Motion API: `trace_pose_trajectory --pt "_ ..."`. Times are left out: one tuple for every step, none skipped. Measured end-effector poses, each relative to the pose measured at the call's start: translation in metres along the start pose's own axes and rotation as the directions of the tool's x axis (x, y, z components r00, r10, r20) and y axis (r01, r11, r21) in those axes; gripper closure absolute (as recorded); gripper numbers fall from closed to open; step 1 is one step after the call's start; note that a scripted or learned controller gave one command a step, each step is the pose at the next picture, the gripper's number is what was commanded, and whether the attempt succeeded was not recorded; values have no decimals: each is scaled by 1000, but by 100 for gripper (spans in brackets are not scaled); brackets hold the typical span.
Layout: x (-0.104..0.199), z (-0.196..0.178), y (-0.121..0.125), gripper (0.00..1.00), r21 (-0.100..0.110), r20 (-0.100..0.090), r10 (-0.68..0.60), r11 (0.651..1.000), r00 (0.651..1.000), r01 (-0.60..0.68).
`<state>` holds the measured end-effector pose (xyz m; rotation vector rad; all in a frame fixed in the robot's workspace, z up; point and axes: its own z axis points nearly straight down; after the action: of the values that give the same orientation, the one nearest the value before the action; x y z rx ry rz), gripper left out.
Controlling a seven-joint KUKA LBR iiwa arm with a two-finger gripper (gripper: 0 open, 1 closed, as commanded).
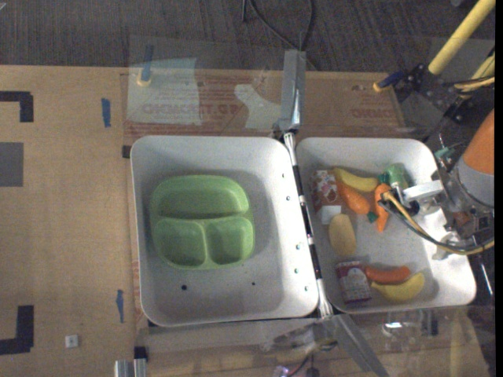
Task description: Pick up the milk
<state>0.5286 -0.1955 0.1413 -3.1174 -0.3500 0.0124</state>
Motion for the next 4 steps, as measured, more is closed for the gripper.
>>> trace_pose_trajectory --pt "-12 -259 -41 0 -5 -6 17 1000 1000 -17" --pt "-27 -293 22 0 -6 -6 -6 1000 1000 6" --pt "-24 -303 19 100 -6 -4 -14 1000 1000 14" --pt "-24 -303 18 0 -5 -3 -15 1000 1000 15"
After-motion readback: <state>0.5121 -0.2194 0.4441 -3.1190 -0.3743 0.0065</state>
